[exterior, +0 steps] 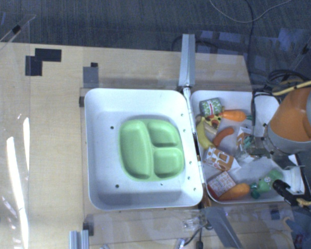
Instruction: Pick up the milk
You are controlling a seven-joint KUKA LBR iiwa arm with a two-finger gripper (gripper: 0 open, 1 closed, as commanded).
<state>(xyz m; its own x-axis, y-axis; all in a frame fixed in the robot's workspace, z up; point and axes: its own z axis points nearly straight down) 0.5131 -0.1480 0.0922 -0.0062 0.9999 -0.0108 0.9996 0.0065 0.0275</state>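
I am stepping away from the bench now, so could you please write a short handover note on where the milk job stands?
Arm: reaching in over the right bin; the wrist hides the grasping end, so its state cannot be told.
Milk: probably the small orange and white carton lying in the right bin among toy food, beside the banana. Label too small to confirm.
Left bin: holds the green divided tray.
Done: no pickup visible.
Left: grasp and lift the carton.

Left bin (98,139) holds a green divided tray (151,148). Right bin (228,95) holds mixed food items; the gripper (251,148) is lowered among them.
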